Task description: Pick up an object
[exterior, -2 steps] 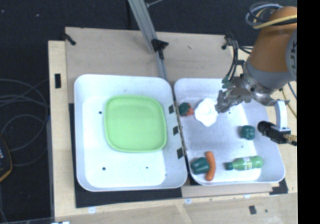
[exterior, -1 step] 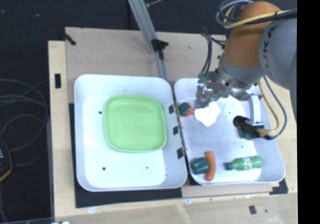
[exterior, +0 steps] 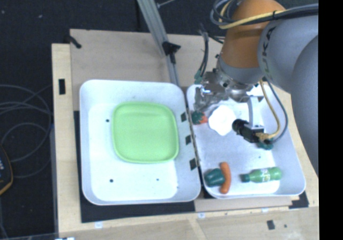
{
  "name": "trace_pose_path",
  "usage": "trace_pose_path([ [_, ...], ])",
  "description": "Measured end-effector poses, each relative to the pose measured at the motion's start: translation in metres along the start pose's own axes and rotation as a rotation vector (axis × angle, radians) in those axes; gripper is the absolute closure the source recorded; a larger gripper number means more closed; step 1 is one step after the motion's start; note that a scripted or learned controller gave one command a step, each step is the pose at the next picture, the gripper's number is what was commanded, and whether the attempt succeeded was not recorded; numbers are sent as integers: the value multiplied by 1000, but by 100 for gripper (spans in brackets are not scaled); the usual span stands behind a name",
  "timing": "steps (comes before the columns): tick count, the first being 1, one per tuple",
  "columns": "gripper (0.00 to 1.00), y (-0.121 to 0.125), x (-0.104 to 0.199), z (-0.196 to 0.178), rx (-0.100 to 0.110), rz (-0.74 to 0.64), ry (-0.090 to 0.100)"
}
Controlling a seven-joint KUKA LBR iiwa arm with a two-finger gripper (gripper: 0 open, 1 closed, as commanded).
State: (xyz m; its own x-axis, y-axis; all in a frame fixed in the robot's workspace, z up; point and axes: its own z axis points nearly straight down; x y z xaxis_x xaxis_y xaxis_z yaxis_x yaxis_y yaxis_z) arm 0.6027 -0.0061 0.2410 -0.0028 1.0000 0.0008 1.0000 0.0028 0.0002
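White bins: from my remote station I log two shallow bins side by side on the bench – left bin [exterior: 96, 180] and right bin [exterior: 292, 174], their inner rims touching along the centre.
Left bin contents: one light green square plate [exterior: 145, 132] with rounded corners, lying flat, roughly in the middle of the bin.
Right bin, near edge: a green bottle [exterior: 261, 175] lying on its side; to its left an orange sausage-shaped piece [exterior: 225, 177], and touching that on the left a dark green object [exterior: 214, 177].
Right bin, upper part: a white rounded object [exterior: 221, 119] beneath the wrist; a small orange-red item [exterior: 200, 119] just beside it at the bin's left wall. I cannot tell what either one is.
Arm: grey with its orange band [exterior: 247, 30], reaching in from the right and standing over the upper half of the right bin; cables loop around the wrist.
Gripper: I place it at [exterior: 202, 106], low over the upper left part of the right bin, just above the orange-red item.
Fingers: not resolvable from this slant – I cannot tell whether they are parted or closed, and I see nothing between them.
Black fitting: a dark part [exterior: 244, 129] with a yellowish cable [exterior: 276, 121] sits right of the white object.
Bench: pale wooden board [exterior: 115, 54], a grey metal bar [exterior: 153, 14] crossing it toward the bins.
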Motion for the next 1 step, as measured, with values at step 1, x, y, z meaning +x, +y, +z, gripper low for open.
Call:
trace_pose_path([
  [1,100,20,45,8,1,0,0],
])
